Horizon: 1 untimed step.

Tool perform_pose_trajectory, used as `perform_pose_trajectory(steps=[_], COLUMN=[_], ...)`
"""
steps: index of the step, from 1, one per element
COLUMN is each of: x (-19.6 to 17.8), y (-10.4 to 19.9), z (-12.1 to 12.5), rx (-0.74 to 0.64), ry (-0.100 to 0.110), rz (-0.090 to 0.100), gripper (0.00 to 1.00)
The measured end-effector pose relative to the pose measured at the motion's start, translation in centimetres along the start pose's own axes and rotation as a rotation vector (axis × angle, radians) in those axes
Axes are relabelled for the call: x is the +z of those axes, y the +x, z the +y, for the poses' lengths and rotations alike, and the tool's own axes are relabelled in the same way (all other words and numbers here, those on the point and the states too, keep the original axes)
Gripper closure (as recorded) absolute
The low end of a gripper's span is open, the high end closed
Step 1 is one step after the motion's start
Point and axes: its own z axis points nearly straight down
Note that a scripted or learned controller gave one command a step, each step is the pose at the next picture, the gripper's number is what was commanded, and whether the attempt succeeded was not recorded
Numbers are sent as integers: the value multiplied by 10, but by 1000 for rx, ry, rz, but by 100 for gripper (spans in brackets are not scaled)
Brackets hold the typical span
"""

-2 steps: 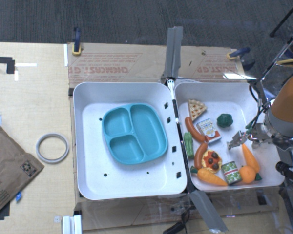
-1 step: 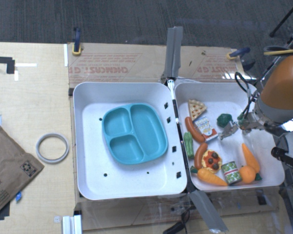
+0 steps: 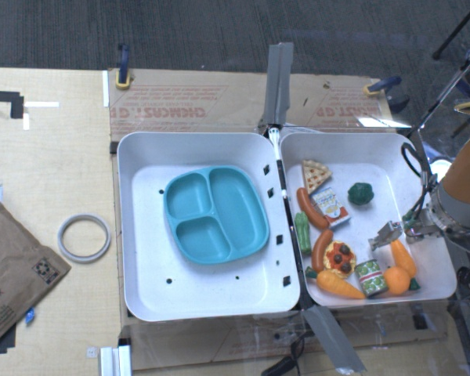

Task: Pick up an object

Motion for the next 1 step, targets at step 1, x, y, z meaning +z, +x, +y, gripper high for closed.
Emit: perform_pose_trajectory(steps=[1], x=[-9], y=[-2], z=[1], rx=[4], ry=[-3], rz=[-5], gripper=[100])
